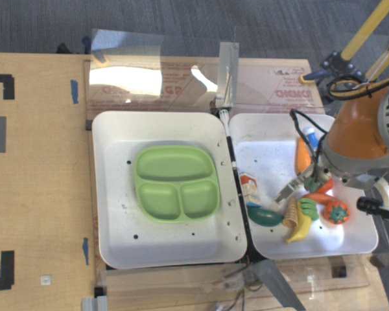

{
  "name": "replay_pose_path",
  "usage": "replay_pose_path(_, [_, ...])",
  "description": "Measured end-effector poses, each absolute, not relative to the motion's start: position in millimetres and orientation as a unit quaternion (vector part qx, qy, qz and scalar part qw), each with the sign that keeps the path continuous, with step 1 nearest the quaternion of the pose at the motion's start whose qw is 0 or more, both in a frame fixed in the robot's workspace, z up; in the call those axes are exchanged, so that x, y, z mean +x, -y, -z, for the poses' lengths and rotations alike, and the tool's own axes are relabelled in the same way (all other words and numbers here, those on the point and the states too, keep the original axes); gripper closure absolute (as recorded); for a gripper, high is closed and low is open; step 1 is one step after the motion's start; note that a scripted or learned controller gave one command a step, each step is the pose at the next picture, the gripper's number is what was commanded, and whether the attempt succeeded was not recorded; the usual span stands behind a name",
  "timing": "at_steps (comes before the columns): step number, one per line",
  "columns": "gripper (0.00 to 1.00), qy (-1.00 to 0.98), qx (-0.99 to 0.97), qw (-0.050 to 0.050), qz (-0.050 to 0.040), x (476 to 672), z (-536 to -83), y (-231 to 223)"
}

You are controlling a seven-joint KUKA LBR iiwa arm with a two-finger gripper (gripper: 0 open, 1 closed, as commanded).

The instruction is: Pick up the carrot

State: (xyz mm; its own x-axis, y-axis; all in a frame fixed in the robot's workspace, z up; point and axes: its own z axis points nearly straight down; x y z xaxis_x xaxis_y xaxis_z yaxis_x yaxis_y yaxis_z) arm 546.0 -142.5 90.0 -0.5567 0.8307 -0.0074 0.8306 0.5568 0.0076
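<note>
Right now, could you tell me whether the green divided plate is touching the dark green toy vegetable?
Apart. The camera view shows the plate in the left bin and the vegetable in the right bin.

The carrot (303, 155) was a slim orange piece lying in the right bin (266, 149), near that bin's far right corner. It ran roughly from far to near, its lower end hidden under the arm; no stalk or finer detail could be made out.
</note>
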Motion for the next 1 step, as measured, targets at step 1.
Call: replay_pose_path(1, [0.0, -0.841, 0.541, 0.005, -0.0021, 598.3, -89.4, 124.1])
